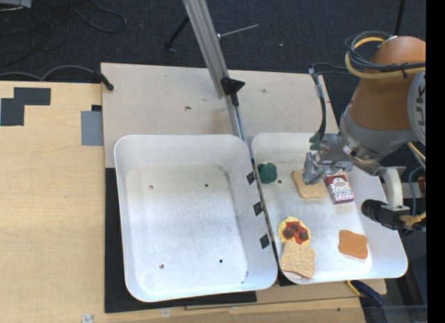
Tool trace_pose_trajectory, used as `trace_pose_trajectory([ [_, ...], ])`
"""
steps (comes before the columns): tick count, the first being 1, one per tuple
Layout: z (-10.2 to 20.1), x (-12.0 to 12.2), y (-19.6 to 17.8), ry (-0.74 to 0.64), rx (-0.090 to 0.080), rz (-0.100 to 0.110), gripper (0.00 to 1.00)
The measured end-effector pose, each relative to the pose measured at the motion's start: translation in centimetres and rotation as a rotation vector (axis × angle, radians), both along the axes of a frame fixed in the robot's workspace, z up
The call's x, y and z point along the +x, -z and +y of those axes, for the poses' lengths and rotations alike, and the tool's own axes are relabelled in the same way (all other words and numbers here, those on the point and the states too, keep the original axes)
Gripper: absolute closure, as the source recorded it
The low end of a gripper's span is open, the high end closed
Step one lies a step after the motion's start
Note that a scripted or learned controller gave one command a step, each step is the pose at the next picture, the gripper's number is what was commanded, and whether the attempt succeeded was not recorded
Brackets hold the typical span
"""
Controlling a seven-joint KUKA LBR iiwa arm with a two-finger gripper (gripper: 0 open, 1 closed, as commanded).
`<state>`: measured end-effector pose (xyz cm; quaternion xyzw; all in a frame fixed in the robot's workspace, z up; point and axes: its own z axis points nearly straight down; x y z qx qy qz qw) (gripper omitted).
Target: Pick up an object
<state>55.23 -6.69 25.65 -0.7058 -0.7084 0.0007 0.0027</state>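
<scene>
The left bin (182,214) sits beside the right bin (389,262), which holds a green toy (267,171), pizza slice (294,230), bread (297,261) and orange piece (353,244) — the gripper (314,174) low over a tan piece (310,188) beside a red carton (339,188).

I get bright, even overhead light; the white bins (184,217) nearly wash out, with soft shadows under their rims. The floor (104,16) behind is dim. Focus is slightly soft, detail grainy throughout.
</scene>
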Motion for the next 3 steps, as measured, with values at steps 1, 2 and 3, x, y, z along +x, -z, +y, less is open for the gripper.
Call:
trace_pose_trajectory([
  [1,4.4,-0.2,1.2,0.001,-0.001,0.000,1.00],
  [2,9.8,0.1,2.6,0.000,-0.001,0.002,1.00],
  [3,14.6,0.0,3.6,0.001,-0.002,0.003,1.00],
])
